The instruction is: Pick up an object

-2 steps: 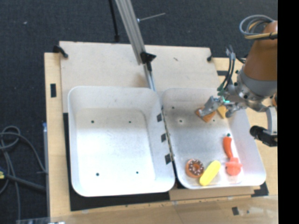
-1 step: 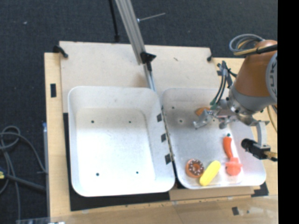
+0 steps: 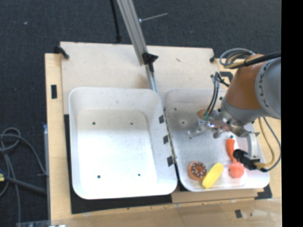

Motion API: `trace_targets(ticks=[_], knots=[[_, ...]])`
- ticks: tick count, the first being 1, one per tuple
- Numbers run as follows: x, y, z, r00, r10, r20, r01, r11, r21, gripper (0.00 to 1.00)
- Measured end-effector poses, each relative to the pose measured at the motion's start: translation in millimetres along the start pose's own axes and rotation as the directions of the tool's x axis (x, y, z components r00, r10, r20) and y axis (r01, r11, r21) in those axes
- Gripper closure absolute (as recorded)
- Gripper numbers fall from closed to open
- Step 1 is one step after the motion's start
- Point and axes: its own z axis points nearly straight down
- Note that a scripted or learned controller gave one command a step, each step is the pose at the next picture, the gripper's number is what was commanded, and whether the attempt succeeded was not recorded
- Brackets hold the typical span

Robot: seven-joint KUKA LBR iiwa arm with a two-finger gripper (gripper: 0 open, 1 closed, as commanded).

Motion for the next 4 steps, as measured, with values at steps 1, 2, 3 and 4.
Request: trace_targets(ticks=[1,2,3,4], knots=[[-1,0,40,1.000,-0.002,0.001,0.002,1.000,-0.002,0.00],[-2,2,26,1.000,0.007,0.001,-0.007,1.000,-0.010,1.00],[-5,-2,-37,1.000,0.003,0.001,-0.003,1.000,-0.012,1.00],[-7,-3,-82,1.000,-0.005,0.002,0.005,1.000,-0.011,1.00]])
